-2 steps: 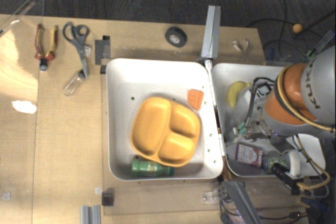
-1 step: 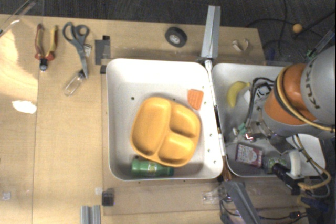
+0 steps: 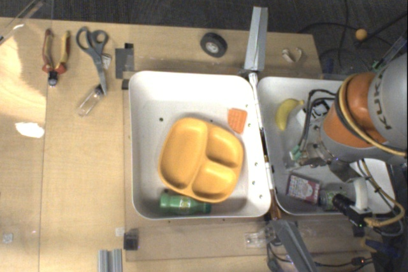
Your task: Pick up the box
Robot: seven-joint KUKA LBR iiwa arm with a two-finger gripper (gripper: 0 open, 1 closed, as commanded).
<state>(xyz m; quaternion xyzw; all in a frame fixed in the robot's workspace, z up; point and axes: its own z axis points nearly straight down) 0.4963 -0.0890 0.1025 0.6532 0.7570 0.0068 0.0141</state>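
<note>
The box [image 3: 301, 187], small and purplish with a pale label, lies flat near the front edge of the right bin [image 3: 274, 89]. My gripper [image 3: 306, 158] hangs below the orange-banded wrist [image 3: 349, 114], just behind the box and slightly above it. Cables and the wrist body hide its tip. Nothing shows held in it.
A yellow banana [image 3: 287, 113] lies at the back left of the right bin. A dark object [image 3: 333, 197] sits right of the box. The left bin [image 3: 143, 137] holds a yellow divided plate [image 3: 201, 158], an orange piece [image 3: 237, 118] and a green bottle [image 3: 183, 203]. Scissors [image 3: 95, 51], pliers and a tape roll lie on the bench.
</note>
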